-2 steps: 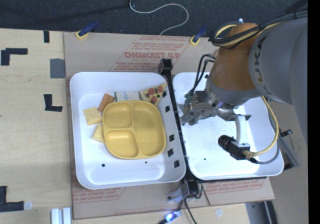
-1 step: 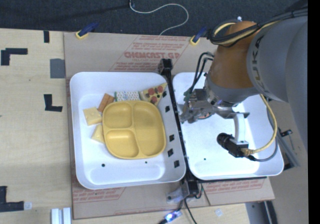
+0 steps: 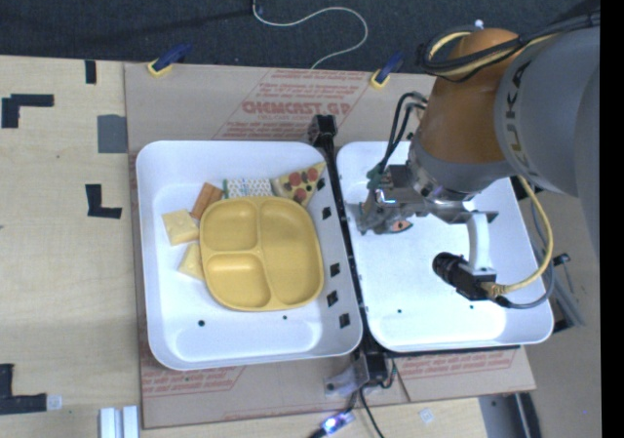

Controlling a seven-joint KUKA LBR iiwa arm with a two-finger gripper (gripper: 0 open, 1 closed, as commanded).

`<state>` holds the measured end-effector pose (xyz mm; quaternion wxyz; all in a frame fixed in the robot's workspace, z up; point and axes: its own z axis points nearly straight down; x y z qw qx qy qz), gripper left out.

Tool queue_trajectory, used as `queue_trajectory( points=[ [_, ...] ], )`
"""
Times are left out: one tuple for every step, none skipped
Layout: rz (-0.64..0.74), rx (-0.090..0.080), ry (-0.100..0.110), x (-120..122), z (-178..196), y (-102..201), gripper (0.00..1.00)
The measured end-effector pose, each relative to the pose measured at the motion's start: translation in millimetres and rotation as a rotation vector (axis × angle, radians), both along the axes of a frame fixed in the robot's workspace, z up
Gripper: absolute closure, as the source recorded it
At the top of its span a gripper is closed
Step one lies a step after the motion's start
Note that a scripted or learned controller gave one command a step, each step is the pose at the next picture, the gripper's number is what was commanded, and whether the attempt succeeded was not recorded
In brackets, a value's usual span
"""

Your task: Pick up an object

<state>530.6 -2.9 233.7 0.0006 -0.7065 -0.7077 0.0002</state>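
Observation:
My gripper [image 3: 380, 216] hangs low over the left part of the right white bin [image 3: 429, 314], close to the divider between the bins. A small orange object [image 3: 400, 225] peeks out right beside the gripper's tip; I cannot tell whether it is held. In the left bin [image 3: 244, 337] lies a yellow divided plate [image 3: 261, 253]. Around the plate's upper left edge are tan cracker-like squares [image 3: 179, 227], a brown piece [image 3: 206, 199], a green and white item [image 3: 246, 187] and a pizza-slice toy [image 3: 300, 182].
The grey arm with its orange band [image 3: 468, 124] covers the upper part of the right bin. A black cylinder with a yellow cable [image 3: 460, 273] hangs from the wrist over the bin's middle. Black clips [image 3: 336, 260] line the divider.

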Motion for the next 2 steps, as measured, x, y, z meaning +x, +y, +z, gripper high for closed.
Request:
queue_trajectory(
  points=[
    [-0.001, -0.002, 0.002, 5.7, -16.2, 2.4, 1.00],
    [0.000, 0.000, 0.001, -6.9, -0.2, 5.1, 1.00]
  ],
)
